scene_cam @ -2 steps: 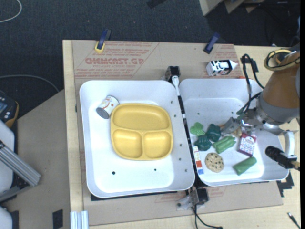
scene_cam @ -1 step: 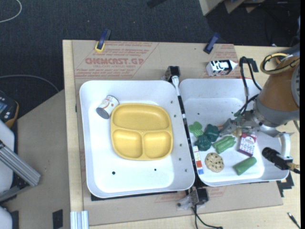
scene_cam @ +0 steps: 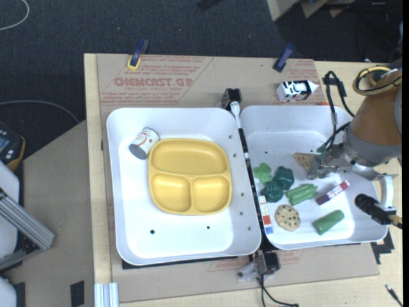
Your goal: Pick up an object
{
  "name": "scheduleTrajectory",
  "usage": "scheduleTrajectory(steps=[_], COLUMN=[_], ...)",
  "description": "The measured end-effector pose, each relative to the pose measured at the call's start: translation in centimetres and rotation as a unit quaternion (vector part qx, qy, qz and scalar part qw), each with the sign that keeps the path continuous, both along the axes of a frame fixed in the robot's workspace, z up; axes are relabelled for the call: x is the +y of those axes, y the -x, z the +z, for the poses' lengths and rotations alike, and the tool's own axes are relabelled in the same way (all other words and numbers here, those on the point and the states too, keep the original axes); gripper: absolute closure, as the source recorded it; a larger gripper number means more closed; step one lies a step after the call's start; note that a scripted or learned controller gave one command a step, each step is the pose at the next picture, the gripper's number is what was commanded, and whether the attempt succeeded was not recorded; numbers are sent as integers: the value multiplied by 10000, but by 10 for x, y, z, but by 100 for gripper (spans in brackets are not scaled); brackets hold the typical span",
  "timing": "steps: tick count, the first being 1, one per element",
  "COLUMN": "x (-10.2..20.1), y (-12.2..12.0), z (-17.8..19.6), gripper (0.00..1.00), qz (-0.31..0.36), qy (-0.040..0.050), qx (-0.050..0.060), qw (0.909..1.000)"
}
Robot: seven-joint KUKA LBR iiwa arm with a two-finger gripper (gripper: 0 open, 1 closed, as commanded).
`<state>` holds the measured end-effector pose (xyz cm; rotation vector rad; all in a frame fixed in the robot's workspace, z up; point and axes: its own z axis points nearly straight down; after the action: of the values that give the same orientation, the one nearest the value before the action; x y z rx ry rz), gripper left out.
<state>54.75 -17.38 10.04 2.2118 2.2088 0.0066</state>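
Divided plate [scene_cam: 190, 183] in left bin [scene_cam: 121, 171] (cup [scene_cam: 144, 142] behind-left); cookie [scene_cam: 287, 218] in right bin [scene_cam: 281, 123].

The arm [scene_cam: 377, 123] reaches in from the right, wrist bent downward, its gripper [scene_cam: 321, 164] held low.

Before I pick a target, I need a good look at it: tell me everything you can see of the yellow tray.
The yellow tray looks like smooth plastic, with rounded corners and three hollows: one wide one at the back, two smaller ones in front. It lies flat, right way up, in the middle of the left bin. A small can lies tipped beside its back left corner, very close; whether they touch is unclear.
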Motion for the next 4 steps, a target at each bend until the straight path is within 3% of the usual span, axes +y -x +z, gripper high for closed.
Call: scheduleTrajectory(steps=[2,3,4], x=[-6,-6,42], y=[8,6,-14], z=[102,126,119], gripper=[100,100,100], qz=[11,14,31], qy=[-26,-28,-38], qx=[37,44,56], qw=[10000,10000,10000])
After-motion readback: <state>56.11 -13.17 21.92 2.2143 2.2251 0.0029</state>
